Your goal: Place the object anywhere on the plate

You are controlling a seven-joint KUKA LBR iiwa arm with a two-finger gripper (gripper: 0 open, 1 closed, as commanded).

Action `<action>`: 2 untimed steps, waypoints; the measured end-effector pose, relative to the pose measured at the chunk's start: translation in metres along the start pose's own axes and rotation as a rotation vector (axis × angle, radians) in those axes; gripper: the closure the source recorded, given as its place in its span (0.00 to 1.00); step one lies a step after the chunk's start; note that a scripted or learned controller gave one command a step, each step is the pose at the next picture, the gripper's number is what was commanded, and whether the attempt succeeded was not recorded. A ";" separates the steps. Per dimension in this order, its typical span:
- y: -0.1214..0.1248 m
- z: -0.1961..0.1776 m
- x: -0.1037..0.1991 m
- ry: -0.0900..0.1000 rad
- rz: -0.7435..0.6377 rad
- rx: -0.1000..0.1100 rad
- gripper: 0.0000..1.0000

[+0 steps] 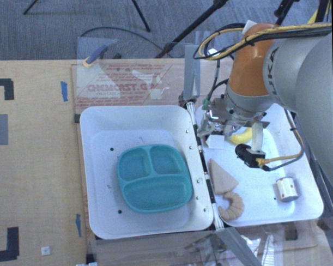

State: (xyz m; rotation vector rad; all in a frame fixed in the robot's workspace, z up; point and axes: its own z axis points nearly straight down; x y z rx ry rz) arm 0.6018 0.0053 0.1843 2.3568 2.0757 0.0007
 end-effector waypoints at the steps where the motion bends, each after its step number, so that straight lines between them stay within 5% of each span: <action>1: -0.055 0.000 0.069 0.001 -0.210 0.005 1.00; 2: -0.055 0.000 0.068 0.001 -0.210 0.004 0.00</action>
